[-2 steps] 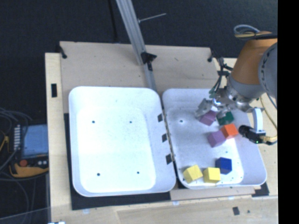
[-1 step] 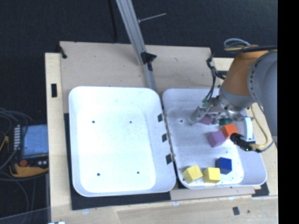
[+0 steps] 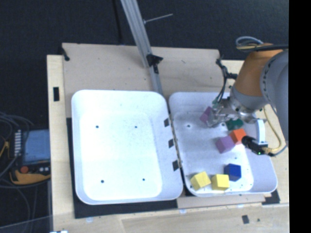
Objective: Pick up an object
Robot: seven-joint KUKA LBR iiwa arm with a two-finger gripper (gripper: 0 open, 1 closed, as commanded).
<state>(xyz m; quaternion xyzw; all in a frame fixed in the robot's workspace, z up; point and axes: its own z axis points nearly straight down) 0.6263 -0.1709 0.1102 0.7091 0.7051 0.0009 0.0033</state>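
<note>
My view is of a robotics lab. A plywood bench (image 3: 194, 57) carries 2 white bins (image 3: 121, 101), an industrial arm (image 3: 257, 76) reaches in over coloured foam blocks (image 3: 225, 143), a metal pole (image 3: 138, 28) rises behind, and cables (image 3: 9, 130) and a control box (image 3: 36, 147) lie alongside.

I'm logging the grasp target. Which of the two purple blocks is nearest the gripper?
The upper purple block, right beside the gripper; the other purple block lies lower, by the orange block.
</note>
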